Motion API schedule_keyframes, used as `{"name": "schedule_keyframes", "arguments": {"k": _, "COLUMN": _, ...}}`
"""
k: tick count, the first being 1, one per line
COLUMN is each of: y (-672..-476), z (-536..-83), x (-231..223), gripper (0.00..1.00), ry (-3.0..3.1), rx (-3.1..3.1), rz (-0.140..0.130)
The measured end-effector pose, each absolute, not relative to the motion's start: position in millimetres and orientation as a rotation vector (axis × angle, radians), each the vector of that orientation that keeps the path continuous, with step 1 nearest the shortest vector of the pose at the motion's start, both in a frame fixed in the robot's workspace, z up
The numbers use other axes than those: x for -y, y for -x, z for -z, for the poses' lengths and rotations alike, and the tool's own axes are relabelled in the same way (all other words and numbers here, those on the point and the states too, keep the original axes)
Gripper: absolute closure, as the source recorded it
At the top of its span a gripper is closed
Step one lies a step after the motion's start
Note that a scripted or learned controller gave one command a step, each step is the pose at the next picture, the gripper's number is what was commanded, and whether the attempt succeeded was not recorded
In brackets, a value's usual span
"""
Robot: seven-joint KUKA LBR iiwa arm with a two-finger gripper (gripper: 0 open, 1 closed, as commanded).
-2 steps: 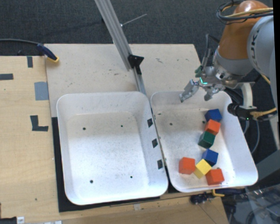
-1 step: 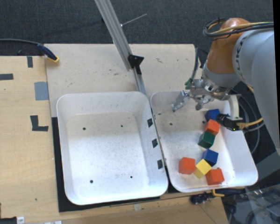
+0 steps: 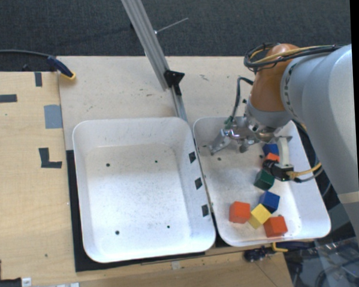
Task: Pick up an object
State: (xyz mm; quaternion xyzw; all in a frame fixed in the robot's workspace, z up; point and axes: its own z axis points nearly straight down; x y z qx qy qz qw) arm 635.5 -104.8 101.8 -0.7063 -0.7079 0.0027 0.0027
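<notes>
**Claw low in the right bin**

Claw [image 3: 218,145] hangs at the upper part of the right bin [image 3: 313,226]; whether it is apart or together cannot be told. Orange block [image 3: 239,212], yellow block [image 3: 260,215], blue block [image 3: 270,200] and green block [image 3: 264,179] lie in that bin's lower half.

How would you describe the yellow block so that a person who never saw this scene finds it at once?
Look at the right white bin, the one under the grey arm. Near its front edge sits a small cluster of blocks. The yellow block is in the middle of that cluster, between an orange block and another orange block, just below a blue block; it is the only yellow one.
</notes>
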Motion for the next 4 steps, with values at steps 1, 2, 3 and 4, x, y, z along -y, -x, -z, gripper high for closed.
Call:
{"name": "schedule_keyframes", "arguments": {"k": 1, "y": -634.7, "z": -91, "x": 105, "gripper": 0.0, "ry": 2.218, "rx": 2.222, "rz": -0.006}}
{"name": "schedule_keyframes", "arguments": {"k": 2, "y": -635.0, "z": -101, "x": 104, "gripper": 1.0, "ry": 2.216, "rx": 2.224, "rz": -0.005}}
{"name": "schedule_keyframes", "arguments": {"k": 3, "y": -640.6, "z": -159, "x": 112, "gripper": 1.0, "ry": 2.223, "rx": 2.225, "rz": 0.004}}
{"name": "schedule_keyframes", "arguments": {"k": 4, "y": -641.6, "z": -207, "x": 111, "gripper": 1.0, "ry": 2.221, "rx": 2.226, "rz": 0.004}}
